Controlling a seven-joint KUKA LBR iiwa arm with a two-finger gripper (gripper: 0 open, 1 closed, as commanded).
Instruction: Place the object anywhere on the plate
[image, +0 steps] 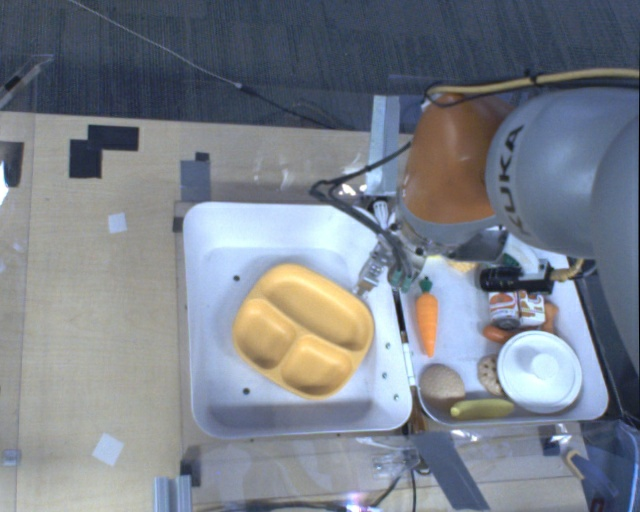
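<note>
A yellow divided plate (303, 329) lies in the left white bin (215, 400). An orange carrot (427, 322) with a green top lies at the left side of the right bin (590, 400). My gripper (388, 272) hangs over the wall between the two bins, just above and left of the carrot's top and beside the plate's upper right rim. Its fingers stand open with nothing between them. The grey and orange arm covers the upper part of the right bin.
The right bin also holds a dark bottle (514, 278), a small jar (519, 310), a white bowl (540, 368), a brown potato (442, 381), a cookie (489, 374) and a yellow-green pickle (482, 408). Cables (345, 195) run by the wrist.
</note>
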